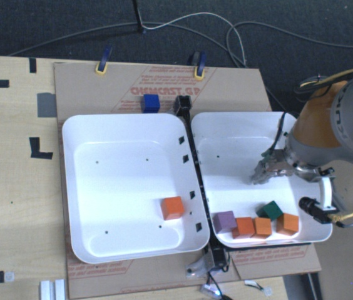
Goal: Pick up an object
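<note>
Five blocks (256, 222) near end effector (259, 175)

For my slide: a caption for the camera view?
Gripper hovers in the right bin above five blocks; one orange block sits in the left bin.

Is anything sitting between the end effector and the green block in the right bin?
Nothing visible. The end effector is over bare floor of the right bin, with open white floor between it and the green block.

- One fixed camera above the bench, looking down at a slant
- Both white bins (126, 127) fill mid-frame
- The arm (327, 120) enters at right
</note>
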You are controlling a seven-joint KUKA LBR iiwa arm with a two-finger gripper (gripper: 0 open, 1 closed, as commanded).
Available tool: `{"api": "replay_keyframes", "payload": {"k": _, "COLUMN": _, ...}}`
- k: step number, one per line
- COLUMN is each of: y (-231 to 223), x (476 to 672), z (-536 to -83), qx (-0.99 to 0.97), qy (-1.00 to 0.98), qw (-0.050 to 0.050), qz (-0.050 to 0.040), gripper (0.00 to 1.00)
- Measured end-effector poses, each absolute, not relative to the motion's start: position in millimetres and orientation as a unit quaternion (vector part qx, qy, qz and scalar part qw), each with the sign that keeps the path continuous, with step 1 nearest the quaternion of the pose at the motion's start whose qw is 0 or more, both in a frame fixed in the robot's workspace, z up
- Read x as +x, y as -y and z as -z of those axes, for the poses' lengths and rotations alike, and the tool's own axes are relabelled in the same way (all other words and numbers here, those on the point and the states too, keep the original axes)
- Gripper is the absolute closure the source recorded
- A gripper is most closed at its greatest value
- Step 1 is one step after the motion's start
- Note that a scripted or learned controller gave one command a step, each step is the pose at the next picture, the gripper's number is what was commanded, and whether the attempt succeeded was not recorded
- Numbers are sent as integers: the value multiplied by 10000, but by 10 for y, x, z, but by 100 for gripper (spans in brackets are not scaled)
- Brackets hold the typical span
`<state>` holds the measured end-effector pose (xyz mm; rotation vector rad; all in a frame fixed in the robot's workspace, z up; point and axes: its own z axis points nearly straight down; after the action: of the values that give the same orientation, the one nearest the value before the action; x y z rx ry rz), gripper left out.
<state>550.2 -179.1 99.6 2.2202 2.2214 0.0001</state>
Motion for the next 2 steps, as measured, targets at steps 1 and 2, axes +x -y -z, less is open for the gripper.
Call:
{"api": "replay_keyframes", "payload": {"k": 1, "y": 1825, "x": 5548, "z": -1611, "qx": 7069, "qy": -7073, "qw": 21, "qz": -12, "gripper": 100}}
{"api": "replay_keyframes", "payload": {"k": 2, "y": 1824, "x": 5554, "z": -2133, "qx": 7069, "qy": -7073, "qw": 15, "qz": -10, "gripper": 100}}
